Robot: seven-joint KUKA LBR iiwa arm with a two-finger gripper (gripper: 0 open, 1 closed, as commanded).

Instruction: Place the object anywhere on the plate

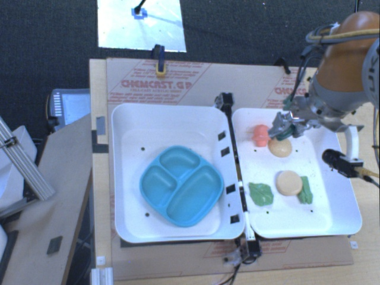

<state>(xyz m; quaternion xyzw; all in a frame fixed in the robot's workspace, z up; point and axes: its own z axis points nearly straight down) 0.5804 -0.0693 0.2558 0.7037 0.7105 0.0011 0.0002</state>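
Your tool (284, 130) centre-right, over right bin (341, 218); grip state unreadable. Five objects there: pink (260, 135), two tan (280, 148), two green (260, 193). One blue plate (180, 184), left bin (127, 159).

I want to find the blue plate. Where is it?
The blue plate lies in the left bin, near its front, away from the toys in the right bin.

so there's two white bins (178, 114), one blue plate (181, 184), two green pieces (260, 193), two tan rounds (289, 183), one pink thing (260, 135)
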